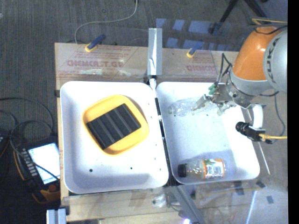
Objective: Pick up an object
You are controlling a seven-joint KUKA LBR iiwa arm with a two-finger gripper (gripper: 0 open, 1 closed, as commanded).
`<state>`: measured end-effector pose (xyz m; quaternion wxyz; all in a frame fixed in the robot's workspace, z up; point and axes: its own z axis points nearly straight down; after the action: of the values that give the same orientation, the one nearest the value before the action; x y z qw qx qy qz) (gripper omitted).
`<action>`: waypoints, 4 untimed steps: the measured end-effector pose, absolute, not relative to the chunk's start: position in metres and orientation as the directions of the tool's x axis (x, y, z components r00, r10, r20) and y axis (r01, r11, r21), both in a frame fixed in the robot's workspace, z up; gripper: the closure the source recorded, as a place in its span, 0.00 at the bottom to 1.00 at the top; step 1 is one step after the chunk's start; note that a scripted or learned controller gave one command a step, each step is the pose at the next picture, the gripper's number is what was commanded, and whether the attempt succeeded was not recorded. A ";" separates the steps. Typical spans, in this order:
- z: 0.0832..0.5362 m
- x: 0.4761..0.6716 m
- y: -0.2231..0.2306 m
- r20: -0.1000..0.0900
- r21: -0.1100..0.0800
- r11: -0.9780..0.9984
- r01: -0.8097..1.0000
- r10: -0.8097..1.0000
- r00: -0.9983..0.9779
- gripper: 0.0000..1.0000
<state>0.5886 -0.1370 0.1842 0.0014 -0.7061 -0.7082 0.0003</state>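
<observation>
Dark grey carpet surrounds a brown cardboard-topped bench point(112, 62) carrying two shallow white bins. At far left on the floor lies a small lit screen device with cables point(39, 162). Left white bin point(74, 171): holds a yellow rounded-square plastic tray with a black ribbed insert point(116, 123), lying flat near the bin's centre. Right white bin point(205, 139): holds a clear crumpled plastic bottle point(184, 107) lying on its side near the far wall, and an amber-filled plastic bottle with a dark cap and printed label point(203, 168) lying on its side against the near wall. The two bottles sit well apart.

The grey arm with orange band enters from the right; its claw point(216, 97) sits low over the right bin's far side, just beside the clear bottle's right end. Whether the claw is open or closed cannot be told; nothing is seen held.

Judgement: approach stage, with the clear bottle the likely target. Next move calls for centring over its body, then closing. The thin crumpled plastic may slip or crush.
</observation>
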 end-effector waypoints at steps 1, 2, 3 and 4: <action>0.204 0.523 -0.193 -0.002 -0.002 0.023 1.000 1.000 -0.023 0.00; 0.268 0.581 -0.135 0.000 0.000 0.311 0.951 0.951 -0.311 0.00; 0.212 0.550 -0.032 0.002 -0.003 0.166 0.986 0.986 -0.166 0.00; 0.177 0.497 -0.120 0.001 -0.003 -0.042 0.999 0.999 0.042 0.00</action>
<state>0.4969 -0.1197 0.1767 0.0014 -0.7218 -0.6921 0.0008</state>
